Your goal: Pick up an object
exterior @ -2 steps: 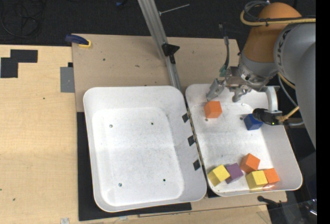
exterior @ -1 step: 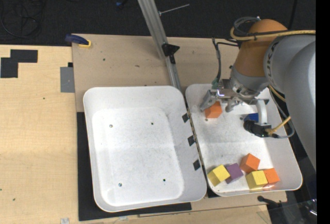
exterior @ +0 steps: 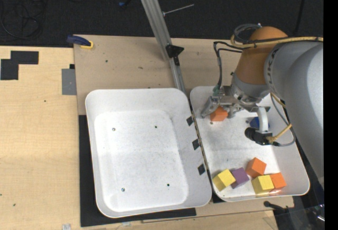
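In the right-hand bin point(exterior: 296, 184), toward its far left corner, the claw point(exterior: 218, 112) sits low over the white floor with an orange block point(exterior: 218, 115) between its fingers. The block shows right at the fingertips, so I judge the claw clenched on it, though the view is too small to say how squarely the faces are seated. Whether the block is lifted clear of the bin floor or touching it, I cannot tell.

Near the front edge of the same bin lies a loose cluster: a yellow block point(exterior: 224, 178) at the left, a purple block point(exterior: 240, 176) just beside it, an orange cube point(exterior: 256, 166) a little farther back, and at the right another yellow block point(exterior: 262, 184) touching a second orange one point(exterior: 278, 181). The left-hand bin point(exterior: 95, 102) sits alongside on the worktop point(exterior: 37, 118).

The held block looks like a small, light, rigid piece, possibly foam or painted wood, with flat faces and plain edges. Such a thing should not crush or sag, and its weight is unlikely to trouble the grip. The risk, as I read it, is a corner pinch: if the fingers bear on edges rather than two opposite flat faces, the block could twist out on the lift. The best hold is across parallel sides, near the middle.
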Controlling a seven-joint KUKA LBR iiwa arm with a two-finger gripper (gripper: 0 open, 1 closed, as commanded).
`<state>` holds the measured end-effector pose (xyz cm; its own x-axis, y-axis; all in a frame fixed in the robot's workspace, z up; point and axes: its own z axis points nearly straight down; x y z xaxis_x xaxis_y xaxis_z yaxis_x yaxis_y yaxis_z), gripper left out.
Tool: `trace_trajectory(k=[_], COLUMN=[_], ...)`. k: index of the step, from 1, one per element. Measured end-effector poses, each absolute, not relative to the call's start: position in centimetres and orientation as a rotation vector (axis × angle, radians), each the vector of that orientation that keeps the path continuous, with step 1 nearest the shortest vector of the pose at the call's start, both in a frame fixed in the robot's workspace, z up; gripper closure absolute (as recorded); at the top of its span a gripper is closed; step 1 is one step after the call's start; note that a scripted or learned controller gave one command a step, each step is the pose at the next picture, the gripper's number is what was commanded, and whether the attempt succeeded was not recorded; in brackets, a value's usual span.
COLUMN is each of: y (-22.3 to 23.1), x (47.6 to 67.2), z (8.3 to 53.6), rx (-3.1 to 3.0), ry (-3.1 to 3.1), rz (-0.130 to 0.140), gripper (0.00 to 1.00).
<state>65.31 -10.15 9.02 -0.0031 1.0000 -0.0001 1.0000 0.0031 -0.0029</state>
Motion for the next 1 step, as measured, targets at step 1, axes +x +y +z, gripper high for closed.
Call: trace_trajectory(k=[1], y=[-10.21], x=[65.26], z=[10.01], rx=[-2.218], ry=[-2.219], rz=[0.004], gripper=[1.00])
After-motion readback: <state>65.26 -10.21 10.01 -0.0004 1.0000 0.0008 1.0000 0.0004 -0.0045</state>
